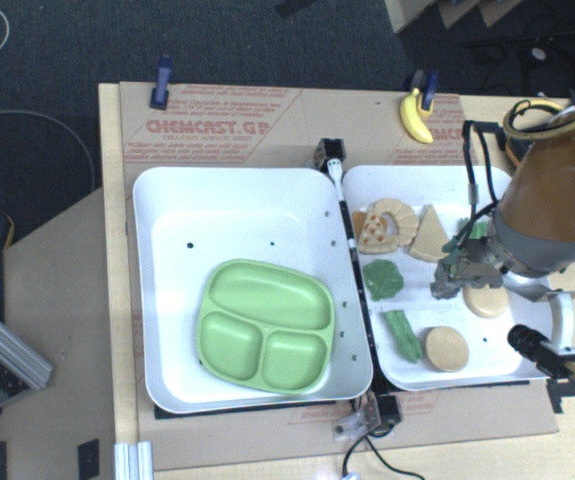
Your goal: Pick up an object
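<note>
**Reaching Into the Right Bin**

Starting nearest the camera, the front edge of the table (267,446) carries a small clamp and loose cables. Just behind it sit two shallow white bins side by side. The left bin (167,208) holds a pale green divided tray (265,324), lying flat toward its front half, with three compartments facing up.

The right bin (407,373) holds several small things. Close to its front wall a round tan disc (446,348) lies beside a green elongated piece (402,333). Behind those rests a green leafy lump (383,277), and further back a tan arch-shaped piece (388,223) next to a pale wedge (428,234). Another pale round piece (487,301) lies near the right side, partly covered by the arm.

The gripper (464,271) hangs low over the middle of the right bin, between the wedge and the pale round piece. Whether its fingers are open or closed cannot be told, and nothing is seen held between them.

Farthest away, a yellow banana (416,118) lies on the table behind the right bin, beside a blue clamp (161,83).
</note>
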Tool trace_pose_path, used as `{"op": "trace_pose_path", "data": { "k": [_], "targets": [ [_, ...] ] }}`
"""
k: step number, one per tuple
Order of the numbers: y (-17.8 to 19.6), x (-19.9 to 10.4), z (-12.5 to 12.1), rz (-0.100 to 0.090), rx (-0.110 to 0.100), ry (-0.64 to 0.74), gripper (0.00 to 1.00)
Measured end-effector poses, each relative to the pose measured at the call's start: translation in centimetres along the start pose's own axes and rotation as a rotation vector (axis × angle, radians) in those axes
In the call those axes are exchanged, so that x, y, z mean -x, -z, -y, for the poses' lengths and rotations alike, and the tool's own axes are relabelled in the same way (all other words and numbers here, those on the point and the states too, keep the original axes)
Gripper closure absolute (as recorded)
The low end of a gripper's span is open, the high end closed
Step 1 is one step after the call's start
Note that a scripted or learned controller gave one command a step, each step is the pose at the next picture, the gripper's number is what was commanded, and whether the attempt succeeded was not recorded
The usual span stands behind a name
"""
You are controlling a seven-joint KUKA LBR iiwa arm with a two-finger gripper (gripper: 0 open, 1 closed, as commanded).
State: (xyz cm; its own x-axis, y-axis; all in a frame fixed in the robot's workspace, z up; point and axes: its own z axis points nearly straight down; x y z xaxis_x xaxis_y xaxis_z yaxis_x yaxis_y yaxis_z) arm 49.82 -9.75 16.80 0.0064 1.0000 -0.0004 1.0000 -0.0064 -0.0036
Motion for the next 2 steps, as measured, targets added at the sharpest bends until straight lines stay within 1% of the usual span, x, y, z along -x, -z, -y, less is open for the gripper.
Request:
{"op": "trace_pose_path", "data": {
  "k": [1, 2],
  "targets": [
    [3.26, -4.29, 2.01, -0.001, 0.003, 0.009, 1.0],
    [4.15, -4.12, 1.89, 0.0, 0.005, 0.007, 1.0]
  ]
}}
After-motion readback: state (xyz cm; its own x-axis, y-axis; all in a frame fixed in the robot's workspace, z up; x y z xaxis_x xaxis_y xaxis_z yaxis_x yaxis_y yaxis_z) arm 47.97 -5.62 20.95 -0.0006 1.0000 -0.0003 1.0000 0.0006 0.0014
